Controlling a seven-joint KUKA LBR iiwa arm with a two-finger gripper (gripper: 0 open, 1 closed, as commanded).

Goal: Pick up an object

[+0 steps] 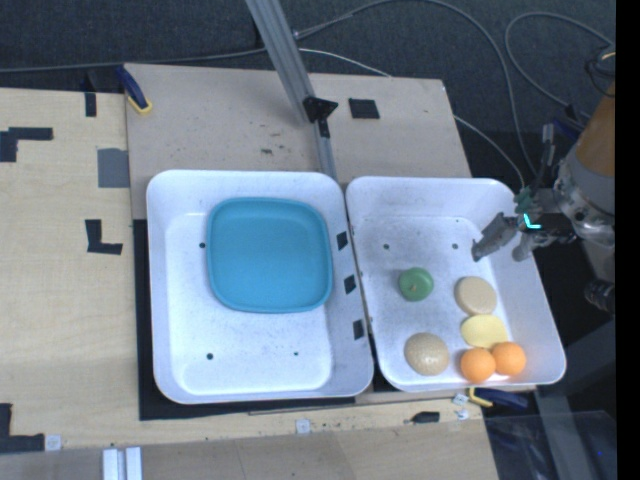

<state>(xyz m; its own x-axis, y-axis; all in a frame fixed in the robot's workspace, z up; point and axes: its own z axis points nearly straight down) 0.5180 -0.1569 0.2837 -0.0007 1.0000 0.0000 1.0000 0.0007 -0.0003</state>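
The right bin holds several small objects near its front right. A green ball lies near the middle, with a beige oval piece to its right. Below that oval are a yellow piece and two orange balls, and a beige round lump sits at the front. My gripper hangs over the bin's right rim, above and to the right of the beige oval. It is open with nothing between its fingers.
The left bin carries a blue square plate. A grey metal pole slants down to the bench behind the bins. Cables run across the dark floor at the top right.
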